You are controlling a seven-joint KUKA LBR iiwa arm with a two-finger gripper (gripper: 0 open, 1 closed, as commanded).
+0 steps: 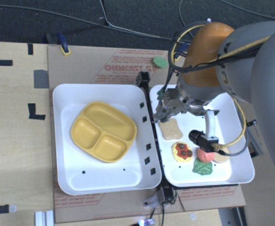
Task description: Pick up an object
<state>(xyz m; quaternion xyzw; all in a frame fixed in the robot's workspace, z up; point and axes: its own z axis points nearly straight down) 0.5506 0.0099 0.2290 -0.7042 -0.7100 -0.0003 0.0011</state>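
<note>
We are low over the right-hand white bin (pixel 238 173) now, with the grey arm (pixel 264 60) and its orange band reaching in, and the pincer (pixel 165 111) hangs down near that bin's left wall. Whether it is apart or together we cannot tell — the metal head hides that from up here, and nothing shows clamped in it.

Directly beneath and a touch nearer us than the pincer lies the flat tan bread-slice-shaped toy (pixel 170 129), the closest candidate. Farther toward us sits the small yellow pizza-like toy with red dots (pixel 182 152), and beyond that, off to the arm's side, a green leafy toy (pixel 202 167) touching a pink-and-orange rounded piece (pixel 208 155). Across the dividing wall, well apart from the pincer, the yellow plastic divided plate (pixel 104 131) rests in the left-hand white bin (pixel 67 98). A little green knobbly thing (pixel 160 62) lies out on the cardboard of the bench (pixel 15 140), behind the pincer.

We judge this the approach step — positioned above a target, no lift yet. The next move calls for settling straight down onto the tan slice and closing squarely; it lies flat, so the grip may slip.
</note>
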